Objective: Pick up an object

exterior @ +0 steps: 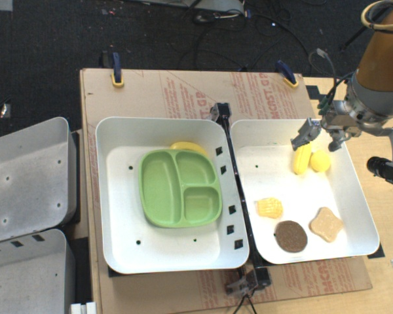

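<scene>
Bench: brown cardboard sheet [177, 93] under both bins, with red print that is mirrored or upside down; I cannot read the words with certainty
Left bin [114, 195]: it holds a green divided plate [181, 188], and a yellow thing [188, 147] shows a little behind the plate at 12 o'clock
Right bin [357, 195]: it holds five small objects, all candidates for the pick
Arm [380, 51]: it reaches in from 3 o'clock, orange band above the grey wrist
Gripper [321, 136]: it hangs at 1 o'clock of the right bin, fingers apart, nothing between them; the tips are just above the yellow pair
Yellow pair: a corn-like piece [302, 159] and a round lemon-like piece [320, 161], touching each other at 1 o'clock in the bin
Other objects: brown round disc [291, 236] at 6 o'clock, tan toast-like piece [326, 224] at 5 o'clock, yellow ridged piece [269, 207] near the centre-left
Risk: the two yellow pieces touch, so I judge the fingers may come down on both or push one aside; the round one can roll away
Risk two: the pair lies near the bin's far wall, so a finger may strike the rim
</scene>
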You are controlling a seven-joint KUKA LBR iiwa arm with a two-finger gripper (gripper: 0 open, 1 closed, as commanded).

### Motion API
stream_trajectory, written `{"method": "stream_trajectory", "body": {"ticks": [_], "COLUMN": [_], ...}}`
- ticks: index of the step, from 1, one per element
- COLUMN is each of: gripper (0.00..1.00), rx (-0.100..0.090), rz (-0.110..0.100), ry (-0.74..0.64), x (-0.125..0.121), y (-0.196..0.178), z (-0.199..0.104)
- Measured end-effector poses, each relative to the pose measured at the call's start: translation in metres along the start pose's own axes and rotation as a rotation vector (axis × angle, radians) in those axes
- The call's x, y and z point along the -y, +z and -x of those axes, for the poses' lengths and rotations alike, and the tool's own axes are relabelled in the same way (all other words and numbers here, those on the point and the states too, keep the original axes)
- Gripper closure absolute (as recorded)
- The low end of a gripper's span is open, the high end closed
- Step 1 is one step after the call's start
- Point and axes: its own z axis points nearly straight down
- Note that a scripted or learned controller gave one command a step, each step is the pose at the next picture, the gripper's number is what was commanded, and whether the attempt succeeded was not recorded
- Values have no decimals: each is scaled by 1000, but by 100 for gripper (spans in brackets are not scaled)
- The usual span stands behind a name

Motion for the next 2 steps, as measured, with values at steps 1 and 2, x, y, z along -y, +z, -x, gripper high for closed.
{"method": "stream_trajectory", "body": {"ticks": [1,2], "gripper": [0,0], "rx": [2,1], "rz": [12,8], "ry": [-3,-2], "x": [-2,-6], "y": [-7,56], "z": [0,-5]}}
